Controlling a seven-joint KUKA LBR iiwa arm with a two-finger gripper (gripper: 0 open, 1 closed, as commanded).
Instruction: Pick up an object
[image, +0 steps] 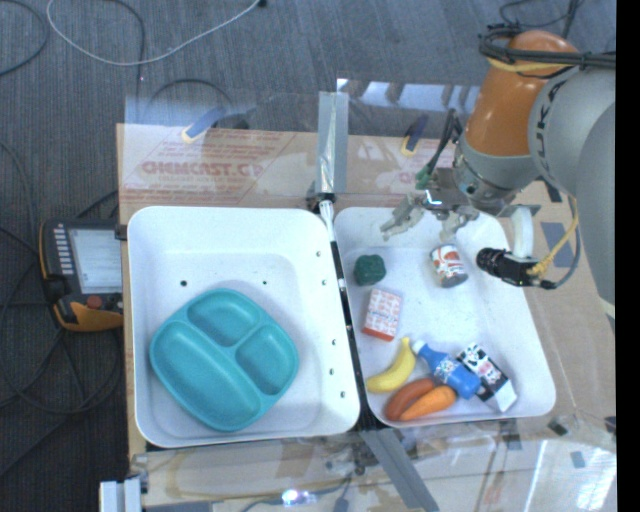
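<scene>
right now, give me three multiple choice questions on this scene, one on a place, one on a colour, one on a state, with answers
1. Where does the teal divided plate lie?
A. in the left bin
B. in the right bin
C. on the floor

2. What colour is the banana?
A. purple
B. white
C. yellow

3. What is the gripper doing?
A. lifting the banana
B. hanging over the far end of the right bin, holding nothing
C. resting on the plate

Answers:
1. A: the plate sits in the left bin, alone there.
2. C: it is yellow, lying beside the orange carrot near the front of the right bin.
3. B: the fingers are spread above the bin's far end, nothing between them; the green ball and small can lie below, untouched.
</scene>
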